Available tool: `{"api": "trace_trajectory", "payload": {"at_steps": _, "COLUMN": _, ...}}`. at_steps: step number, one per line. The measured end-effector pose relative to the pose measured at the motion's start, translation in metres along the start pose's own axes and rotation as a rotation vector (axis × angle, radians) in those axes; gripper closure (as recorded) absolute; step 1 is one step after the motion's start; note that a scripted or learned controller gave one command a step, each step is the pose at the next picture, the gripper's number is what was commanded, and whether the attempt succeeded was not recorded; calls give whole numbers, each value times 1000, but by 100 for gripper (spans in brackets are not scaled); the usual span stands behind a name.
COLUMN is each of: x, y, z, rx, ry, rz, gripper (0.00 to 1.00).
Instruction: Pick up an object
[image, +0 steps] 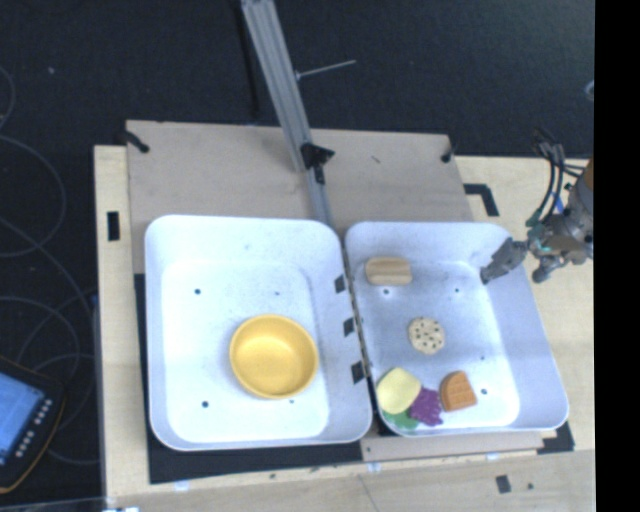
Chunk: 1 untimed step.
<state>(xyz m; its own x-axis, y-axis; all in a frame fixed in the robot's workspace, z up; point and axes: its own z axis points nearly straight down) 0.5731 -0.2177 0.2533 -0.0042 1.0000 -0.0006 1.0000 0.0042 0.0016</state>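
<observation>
The right bin (520, 340) holds a tan bread roll (388, 271) near its back left. A chocolate-chip cookie (427, 335) lies in the middle. At the front sit a yellow piece (398, 390), a purple bunch of grapes (427, 407) and an orange-brown piece (458, 391). My gripper (525, 265) hangs over the bin's back right rim, well right of the roll. Its two dark fingers (503, 260) are spread open with nothing between them.
The left bin (180, 290) holds a yellow bowl (273, 355). A grey metal pole (285, 90) slants up from between the bins at the back. Cables (550, 190) hang by the wrist at the right edge.
</observation>
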Motion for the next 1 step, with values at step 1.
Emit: {"api": "trace_trajectory", "payload": {"at_steps": 1, "x": 0, "y": 0, "z": 0, "rx": 0, "ry": 0, "rz": 0, "gripper": 0}}
